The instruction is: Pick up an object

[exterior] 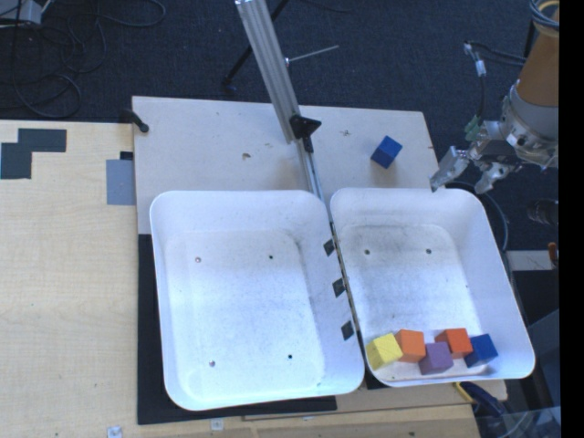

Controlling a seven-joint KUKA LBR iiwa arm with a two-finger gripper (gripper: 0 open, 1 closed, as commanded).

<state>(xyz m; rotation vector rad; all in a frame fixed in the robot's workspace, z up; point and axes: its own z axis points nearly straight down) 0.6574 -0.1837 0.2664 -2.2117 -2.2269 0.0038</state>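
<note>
My gripper (pixel 465 172) hangs above the far right corner of the right bin (pixel 497 245), just outside its rim, with its two fingers spread apart and nothing between them. One finger (pixel 447 170) points down toward the board, the other sits just to its right. Above the gripper my wrist rises to the orange band (pixel 540 67) near the top right edge of the view, with a thin cable looping beside it.

The blocks I could pick up lie in two places. One blue block (pixel 386 151) sits alone on the pale board (pixel 210 135) behind the bins, a little to the left of my gripper and apart from it. The others are bunched in the near right corner of the right bin, well apart from my gripper: a yellow block (pixel 384 349) at the left, an orange block (pixel 411 343) touching it, a purple block (pixel 436 357) just in front, a second orange block (pixel 455 340), and a second blue block (pixel 482 349) at the right end against the bin wall.

The left bin (pixel 173 245) lies beside the right one, their rims touching along the middle. A slanted metal rail (pixel 271 62) runs from the far edge of the view down to where the two bins meet.
</note>
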